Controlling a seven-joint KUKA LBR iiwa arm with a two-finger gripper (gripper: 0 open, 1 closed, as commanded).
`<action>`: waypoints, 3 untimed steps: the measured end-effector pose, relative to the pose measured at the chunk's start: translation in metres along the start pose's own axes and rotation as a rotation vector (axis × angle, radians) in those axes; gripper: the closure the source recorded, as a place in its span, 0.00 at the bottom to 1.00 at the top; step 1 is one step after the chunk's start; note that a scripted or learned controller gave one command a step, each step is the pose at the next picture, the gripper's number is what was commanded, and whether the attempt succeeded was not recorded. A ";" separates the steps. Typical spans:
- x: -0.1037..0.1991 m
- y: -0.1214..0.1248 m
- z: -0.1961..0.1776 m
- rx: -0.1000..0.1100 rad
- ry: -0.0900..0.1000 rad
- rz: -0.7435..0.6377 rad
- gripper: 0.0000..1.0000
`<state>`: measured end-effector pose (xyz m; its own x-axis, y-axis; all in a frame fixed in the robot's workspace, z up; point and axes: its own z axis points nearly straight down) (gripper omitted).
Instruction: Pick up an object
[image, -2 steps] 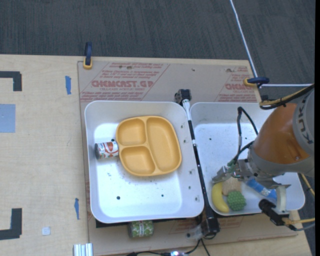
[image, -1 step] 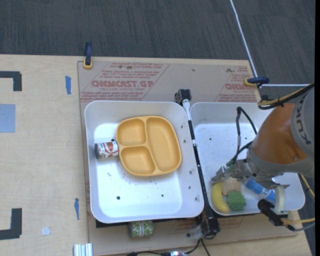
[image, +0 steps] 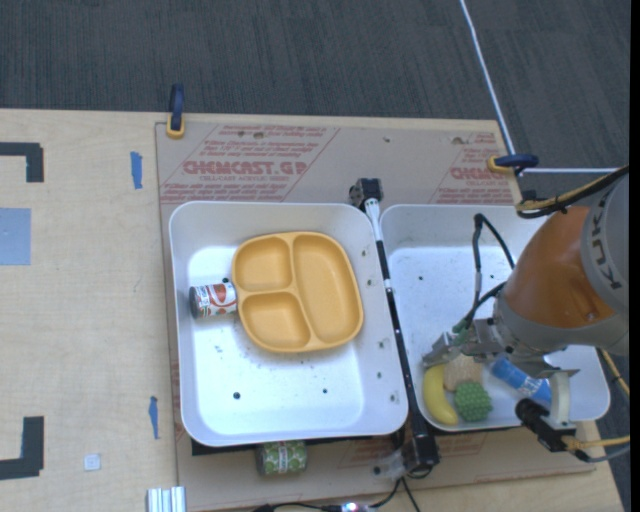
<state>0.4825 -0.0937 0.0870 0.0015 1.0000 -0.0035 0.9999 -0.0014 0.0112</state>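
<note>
Pale wood bench (image: 80, 330) with bits of blue tape and black marks on the left. Far behind it, dark grey carpet floor (image: 300, 50). On the bench, a see-through board with red letters (image: 245, 165), pinned down by two clamps at its far corners. On the board, two white bins side by side.

In the left bin (image: 290, 400): a yellow plate with three parts (image: 297, 292), and a small red and white can (image: 213, 299) lying right against the plate's left side. Just outside that bin's near edge, a little green can (image: 283, 458) on its side.

In the right bin (image: 440, 250), at the near end: a banana (image: 435, 395), a bumpy green thing (image: 473, 402) just beside it, a pale lump (image: 462, 372) maybe touching both, and a blue thing (image: 515, 378) to the right.

Reaching in from the right, the grey and orange arm (image: 560, 280), with the gripper (image: 465, 352) low over the pale lump and banana. Open or closed there, cannot tell. Nothing clearly held.
</note>
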 end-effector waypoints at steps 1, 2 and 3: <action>0.000 0.000 0.000 0.000 0.000 0.000 0.00; 0.001 0.000 0.000 0.000 -0.001 0.000 0.00; 0.000 0.000 0.000 0.000 0.000 -0.001 0.00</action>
<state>0.4824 -0.0934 0.0870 0.0008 1.0000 -0.0035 0.9999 -0.0008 0.0114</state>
